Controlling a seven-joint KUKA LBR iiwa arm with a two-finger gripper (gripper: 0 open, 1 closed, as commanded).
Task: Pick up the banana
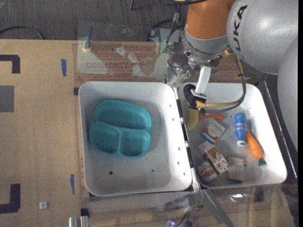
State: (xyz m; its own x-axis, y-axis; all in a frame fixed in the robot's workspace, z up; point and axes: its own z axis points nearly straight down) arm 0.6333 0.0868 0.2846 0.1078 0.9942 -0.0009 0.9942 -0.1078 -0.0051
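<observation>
Camera view, looking down at a slant on the wooden bench (38,126) and its two shallow white plastic bins. You see the grey arm, with its orange band, reach in from the right and set the metal gripper (180,77) over the top-left corner of the right bin (277,169), at the seam between the bins. You cannot tell from this angle whether its jaws are spread or pressed together, and nothing shows between them. The banana (192,121), a dull yellow-green curved shape, lies inside the right bin against its left wall, just below the gripper in the view and partly covered by robot hardware. Beside it, note a slender orange object (215,116), a small printed carton (214,130), a blue bottle with a white band (240,128) and a smooth, tapered orange carrot (255,147) near the right wall. Along the bottom edge sit a red-and-brown box (217,159), a round tin-like item (207,171) and a tan, rough-textured cube (235,168). The left bin (85,141) holds a teal three-compartment plate (120,129) with rounded corners, toward its top-left.
</observation>
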